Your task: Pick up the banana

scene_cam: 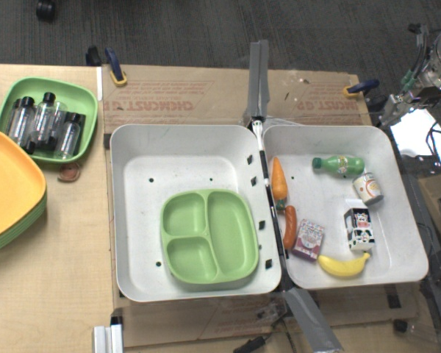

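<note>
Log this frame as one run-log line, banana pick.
stage: pre-grasp | banana: front of right bin, lying flat, untouched | neighbours: purple packet at its left end, milk carton just behind | left bin: green divided plate

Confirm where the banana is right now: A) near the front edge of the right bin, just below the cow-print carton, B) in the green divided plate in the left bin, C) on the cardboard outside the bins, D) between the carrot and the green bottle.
A: the banana lies near the right bin's front edge, just below the cow-print carton and beside the small purple box.
</note>
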`<state>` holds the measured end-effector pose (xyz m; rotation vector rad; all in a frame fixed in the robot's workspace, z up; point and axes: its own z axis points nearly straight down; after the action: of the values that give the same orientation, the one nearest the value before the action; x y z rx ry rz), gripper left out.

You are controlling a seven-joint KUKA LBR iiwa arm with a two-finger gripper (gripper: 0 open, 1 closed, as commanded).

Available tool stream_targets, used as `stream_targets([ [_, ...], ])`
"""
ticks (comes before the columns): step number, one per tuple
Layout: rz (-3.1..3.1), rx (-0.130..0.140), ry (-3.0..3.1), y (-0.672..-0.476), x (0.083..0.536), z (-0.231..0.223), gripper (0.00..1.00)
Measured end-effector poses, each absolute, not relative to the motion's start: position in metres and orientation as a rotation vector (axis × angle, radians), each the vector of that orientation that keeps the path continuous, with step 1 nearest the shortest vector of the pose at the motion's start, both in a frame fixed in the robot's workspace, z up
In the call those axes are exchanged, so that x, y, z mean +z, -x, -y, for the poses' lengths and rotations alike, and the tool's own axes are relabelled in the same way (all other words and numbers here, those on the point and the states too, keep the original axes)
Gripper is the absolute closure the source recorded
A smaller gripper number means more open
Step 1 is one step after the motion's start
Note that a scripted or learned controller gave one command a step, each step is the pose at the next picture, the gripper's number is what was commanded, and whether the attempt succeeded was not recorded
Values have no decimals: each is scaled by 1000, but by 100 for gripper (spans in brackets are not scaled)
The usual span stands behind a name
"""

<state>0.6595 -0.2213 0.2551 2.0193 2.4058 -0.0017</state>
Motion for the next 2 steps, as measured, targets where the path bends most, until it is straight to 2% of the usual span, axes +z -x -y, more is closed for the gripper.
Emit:
stream_targets([
  [2,-2497,-2,-1905,-640,262,221,100],
])
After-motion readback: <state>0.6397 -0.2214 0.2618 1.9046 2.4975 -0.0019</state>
